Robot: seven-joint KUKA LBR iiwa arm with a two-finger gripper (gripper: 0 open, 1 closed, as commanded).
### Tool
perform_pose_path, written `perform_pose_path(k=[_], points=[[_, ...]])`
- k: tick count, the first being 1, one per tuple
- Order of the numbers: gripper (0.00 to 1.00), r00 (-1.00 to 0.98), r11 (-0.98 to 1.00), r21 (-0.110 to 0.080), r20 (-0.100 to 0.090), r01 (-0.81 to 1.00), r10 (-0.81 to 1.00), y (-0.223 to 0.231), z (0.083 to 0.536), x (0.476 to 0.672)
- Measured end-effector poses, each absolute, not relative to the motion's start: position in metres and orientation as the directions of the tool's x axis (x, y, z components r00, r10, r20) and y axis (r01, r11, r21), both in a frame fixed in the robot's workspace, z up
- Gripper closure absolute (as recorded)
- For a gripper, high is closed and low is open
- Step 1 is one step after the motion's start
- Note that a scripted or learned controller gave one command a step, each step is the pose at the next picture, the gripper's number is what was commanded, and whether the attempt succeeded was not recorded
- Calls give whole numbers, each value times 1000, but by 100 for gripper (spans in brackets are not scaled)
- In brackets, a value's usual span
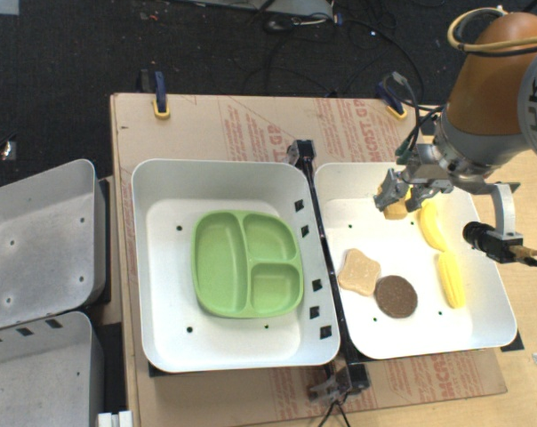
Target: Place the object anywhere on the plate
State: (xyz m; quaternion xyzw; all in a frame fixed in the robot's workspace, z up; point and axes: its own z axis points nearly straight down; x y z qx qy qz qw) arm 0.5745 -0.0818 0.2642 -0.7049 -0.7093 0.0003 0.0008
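Observation:
A green divided plate (248,263) lies in the left white bin (153,238). My gripper (400,194) hangs over the back left part of the right bin (491,323). A small yellow-orange piece (395,209) shows just below the gripper's tip and right against it; whether it is gripped is hidden. A yellow banana (432,227) lies just to the right of the gripper.
The right bin also holds a slice of toast (359,272), a round brown patty (396,296) and a yellow corn cob (452,279). A black divider (320,238) runs between the two bins. Spare white bins (37,238) sit off the bench at left.

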Motion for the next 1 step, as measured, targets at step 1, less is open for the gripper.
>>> perform_pose_path(k=[1], points=[[100, -7, 7, -2, 1, 1000, 1000, -32, 251, 575]])
